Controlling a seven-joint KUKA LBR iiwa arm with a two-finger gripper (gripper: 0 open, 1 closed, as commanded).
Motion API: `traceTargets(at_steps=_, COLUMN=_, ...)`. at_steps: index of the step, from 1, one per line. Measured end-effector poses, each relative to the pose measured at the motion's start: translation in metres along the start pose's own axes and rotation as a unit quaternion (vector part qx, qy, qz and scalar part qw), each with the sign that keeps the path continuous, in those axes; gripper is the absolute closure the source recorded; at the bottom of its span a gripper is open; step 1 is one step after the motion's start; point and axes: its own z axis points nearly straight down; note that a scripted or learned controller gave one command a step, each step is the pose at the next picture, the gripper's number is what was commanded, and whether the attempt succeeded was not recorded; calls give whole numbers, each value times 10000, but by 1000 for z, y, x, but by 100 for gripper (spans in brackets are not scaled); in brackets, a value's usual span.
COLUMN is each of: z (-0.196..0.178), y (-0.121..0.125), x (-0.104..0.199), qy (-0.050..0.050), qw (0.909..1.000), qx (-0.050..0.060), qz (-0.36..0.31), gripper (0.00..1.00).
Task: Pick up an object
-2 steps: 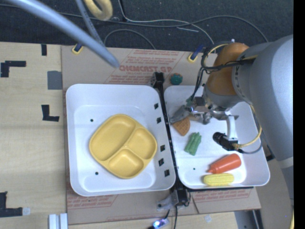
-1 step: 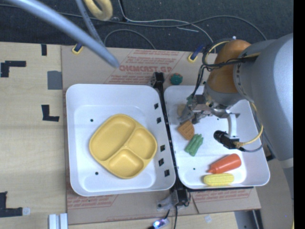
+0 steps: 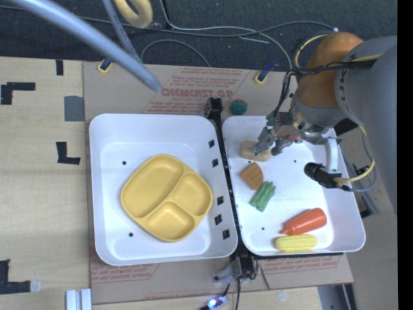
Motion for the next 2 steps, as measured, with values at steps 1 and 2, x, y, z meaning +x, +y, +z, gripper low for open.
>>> traceTargets(at_steps=1, z=-51, y=-9, x=-2, qy=1, qw=10000, qx=2, qz=-1, gripper=100)
traceTargets(at_steps=2, z=-74, y=-8, x=-2, qy=4, qw=10000, qx=11, qz=-2, gripper=100)
